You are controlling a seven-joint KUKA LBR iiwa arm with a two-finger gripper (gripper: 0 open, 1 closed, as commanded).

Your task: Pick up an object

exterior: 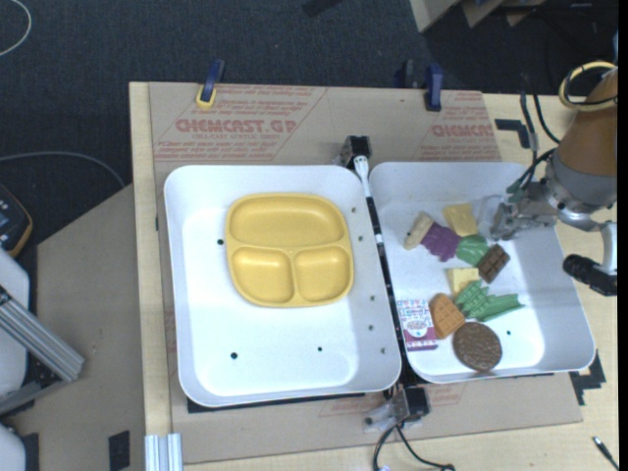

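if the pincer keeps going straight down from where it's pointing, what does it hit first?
Likely the bare floor of the right bin at the pile's upper right edge, beside the yellow block and green piece. The pincer sits close to both, so with depth unclear it could clip either.

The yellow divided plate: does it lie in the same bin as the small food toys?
No, the yellow divided plate lies alone in the left bin, while the small food toys are heaped in the right bin.

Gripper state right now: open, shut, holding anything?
Gripper: cannot be told; it sits low over the right bin beside the toy food pile, nothing visibly held.
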